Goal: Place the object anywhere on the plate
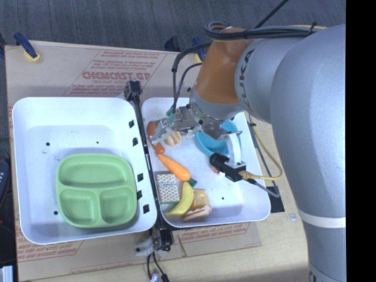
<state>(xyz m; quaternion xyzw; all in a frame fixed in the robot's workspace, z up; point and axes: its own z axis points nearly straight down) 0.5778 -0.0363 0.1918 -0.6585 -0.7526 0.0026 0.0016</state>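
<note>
Arm: I have the gripper low over the far left corner of the right bin, the wrist and orange band above it covering most of what it is doing.

Fingers: I cannot tell from here whether they are wide, narrow or closed on anything; the wrist housing hides them.

Likely target: a pale, lumpy piece lies right under the tool, touching or almost touching it, with a small orange-red item just beside it against the bin wall. I judge one of these is what the program is going for, but I can't say it is held.

Other contents: a carrot lies slantwise near the divider; closer to me a banana, a patterned little box and a reddish-and-cream item crowd the near left corner; a blue piece sits partly under the wrist.

Plate: the green three-compartment plate rests in the left bin, toward the near side, nothing on it. It sits well apart from the pick point, across the divider.

Progress: early, I judge; nothing is delivered.

Risk: the target hugs the corner wall, so a grasp there may slip or catch a neighbour.

Worktop: cardboard-covered worktop under both bins.
</note>
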